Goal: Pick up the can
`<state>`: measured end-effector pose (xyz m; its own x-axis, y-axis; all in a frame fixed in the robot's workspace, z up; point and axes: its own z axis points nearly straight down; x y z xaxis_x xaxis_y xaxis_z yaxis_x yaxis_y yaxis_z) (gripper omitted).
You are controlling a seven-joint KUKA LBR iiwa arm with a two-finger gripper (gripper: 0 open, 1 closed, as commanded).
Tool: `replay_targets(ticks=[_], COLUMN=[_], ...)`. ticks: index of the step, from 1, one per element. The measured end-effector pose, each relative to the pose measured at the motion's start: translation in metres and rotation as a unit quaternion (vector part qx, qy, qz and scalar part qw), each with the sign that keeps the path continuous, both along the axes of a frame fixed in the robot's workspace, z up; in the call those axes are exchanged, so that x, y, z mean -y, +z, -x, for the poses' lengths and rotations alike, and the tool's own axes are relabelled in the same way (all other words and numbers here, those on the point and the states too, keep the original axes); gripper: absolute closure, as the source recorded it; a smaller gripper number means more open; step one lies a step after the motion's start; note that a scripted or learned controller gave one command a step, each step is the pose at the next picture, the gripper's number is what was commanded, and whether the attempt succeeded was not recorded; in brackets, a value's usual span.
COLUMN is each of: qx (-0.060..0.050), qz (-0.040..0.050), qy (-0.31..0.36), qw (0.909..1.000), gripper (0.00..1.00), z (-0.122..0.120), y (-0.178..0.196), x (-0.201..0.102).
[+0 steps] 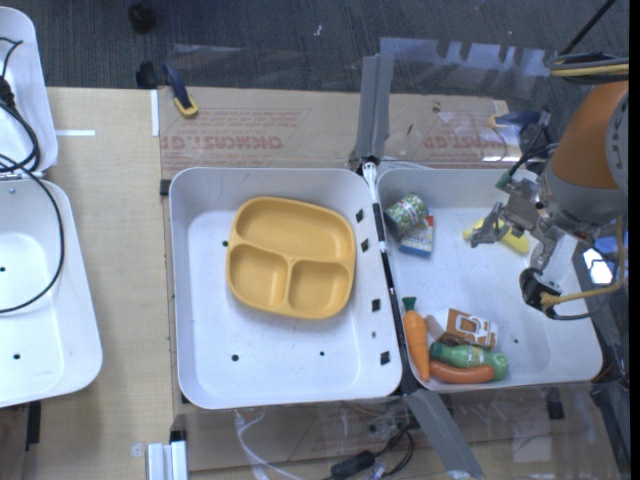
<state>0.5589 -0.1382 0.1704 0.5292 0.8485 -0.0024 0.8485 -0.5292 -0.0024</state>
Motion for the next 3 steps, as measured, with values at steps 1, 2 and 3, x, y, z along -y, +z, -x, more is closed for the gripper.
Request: replay_targets(ticks=[1, 2, 3], qx=[-0.001, 0.0, -0.002], qz=[-0.0008, 0.0003, 0.0005], qy=[0.026, -0.104, -0.103], qw=[0.9997, 0.9945, 0.9947], gripper=[0.0, 0.0, 1.0], z=[0.035, 0.016, 0.016], y=[-0.08, -0.042, -0.034], x=[-0.007, 0.04, 0.039])
